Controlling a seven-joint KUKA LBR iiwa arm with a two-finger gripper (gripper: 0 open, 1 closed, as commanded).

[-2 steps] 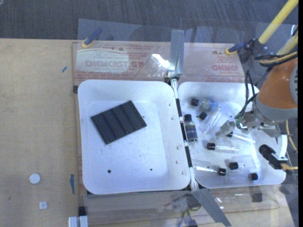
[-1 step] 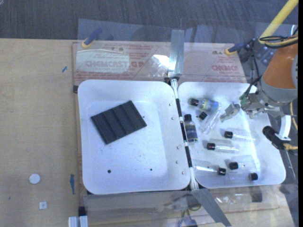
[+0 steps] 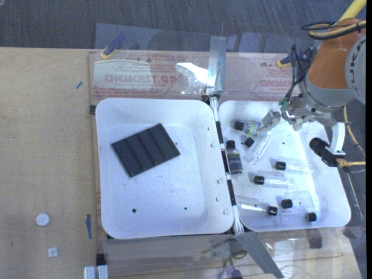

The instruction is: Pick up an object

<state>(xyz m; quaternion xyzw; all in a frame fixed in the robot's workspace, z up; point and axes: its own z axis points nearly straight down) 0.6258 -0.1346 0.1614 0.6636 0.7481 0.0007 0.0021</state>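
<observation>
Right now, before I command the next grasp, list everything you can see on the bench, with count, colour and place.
Left bin: one, white, left half of the bench.
Ribbed pad: one, dark grey, lying flat in the left bin.
Right bin: one, white, beside the left bin.
Vials: about nine, clear with black caps, scattered in the right bin; exact count hard to tell.
Disc: one, white, on the bench left of the bins.
Arm: one, grey with orange band, over the right bin's far corner.
Gripper: one, above the vials at the far end.

A pale wooden bench (image 3: 40, 127) stands on dark grey carpet (image 3: 145, 4) under even light.
</observation>
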